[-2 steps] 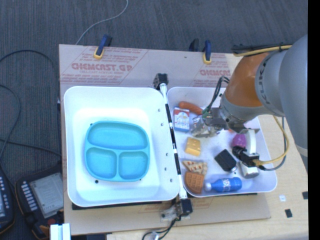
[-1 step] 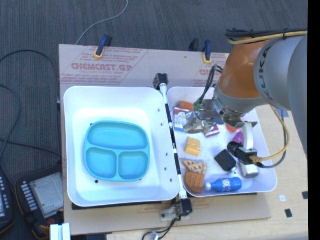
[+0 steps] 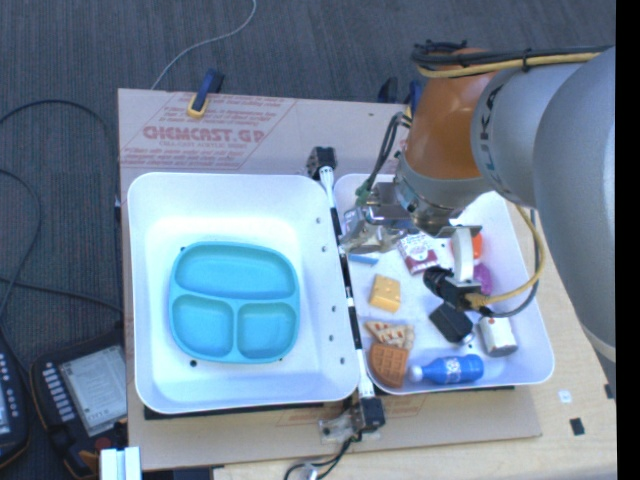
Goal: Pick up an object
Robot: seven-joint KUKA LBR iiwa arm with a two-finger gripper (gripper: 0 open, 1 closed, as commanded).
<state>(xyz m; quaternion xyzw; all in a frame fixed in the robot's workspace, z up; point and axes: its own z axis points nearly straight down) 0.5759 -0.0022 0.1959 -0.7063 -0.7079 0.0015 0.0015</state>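
My gripper (image 3: 363, 230) hangs low over the right bin (image 3: 535, 358), close to its left wall and toward the back. Just in front of it lies a yellow cheese-like block (image 3: 386, 293). A dark red packet (image 3: 420, 256) sits right beside the gripper. Nearer the front are a waffle-patterned wedge (image 3: 391, 333), a brown round biscuit (image 3: 389, 366), a blue bottle (image 3: 451, 370) lying on its side and a silver can (image 3: 499, 336). I see nothing lifted.
The left bin (image 3: 150, 208) holds a light blue divided plate (image 3: 236, 301). A white and orange item (image 3: 466, 249) and a purple piece (image 3: 483, 274) lie on the right bin's right side. The arm's bulk covers the bin's back right corner.
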